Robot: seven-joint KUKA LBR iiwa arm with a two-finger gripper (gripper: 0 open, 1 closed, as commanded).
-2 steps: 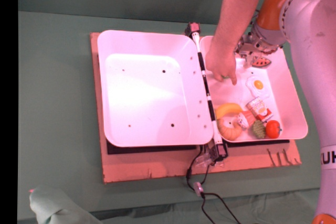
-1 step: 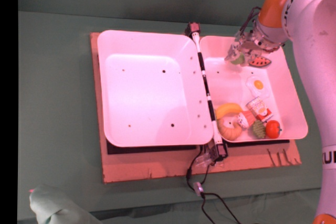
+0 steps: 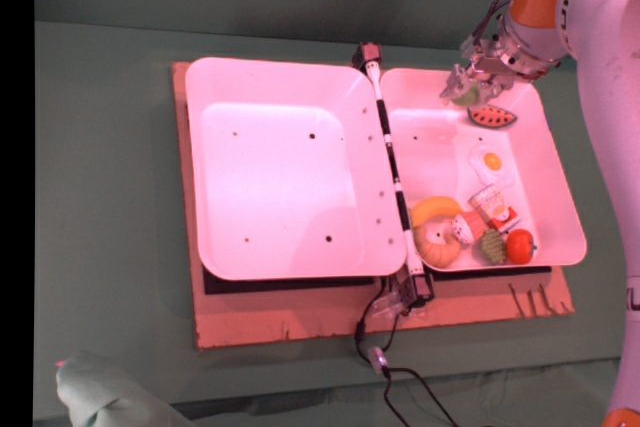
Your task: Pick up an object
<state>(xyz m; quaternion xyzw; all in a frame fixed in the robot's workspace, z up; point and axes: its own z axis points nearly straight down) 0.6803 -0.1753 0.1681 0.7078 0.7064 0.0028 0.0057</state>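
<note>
— Over the right bin's [image 3: 560,215] far corner, what have you got?

— My gripper [image 3: 468,87] hangs there with a small round green-and-white thing [image 3: 463,96] between my fingers [image 3: 455,80], closed around it, lifted just above the watermelon slice [image 3: 492,117].

— Which way does it point?

— Too round and too small to give a long axis; my fingers hide its top.

— Any writing?

— The red-and-white carton [image 3: 493,207] near the front has print, but it's unreadable. Beside it lie a fried egg [image 3: 491,162], banana [image 3: 436,208] and tomato [image 3: 520,246].
</note>
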